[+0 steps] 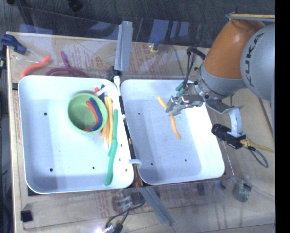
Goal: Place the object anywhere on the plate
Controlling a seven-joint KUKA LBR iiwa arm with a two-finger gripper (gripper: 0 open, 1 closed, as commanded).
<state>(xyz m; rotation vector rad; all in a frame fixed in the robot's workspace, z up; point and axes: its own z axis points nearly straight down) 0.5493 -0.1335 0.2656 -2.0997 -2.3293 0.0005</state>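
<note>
Stick: orange stick [175, 125] lies just below the claw [174, 106], long axis running toward the near rim.
Claw: its grip cannot be told.

Arm extended in from my right, wrist angled down.
I see the grey arm [254, 52], orange band above the wrist, reaching leftward with the gripper [176, 105] low at its end; finger state is not discernible.

Gripper fingers: too small and blurred for their spacing to be judged.
Orange stick [174, 122]: upper end is hidden beneath the gripper [176, 106].
Arm [247, 47]: cut off right of the gripper.
</note>
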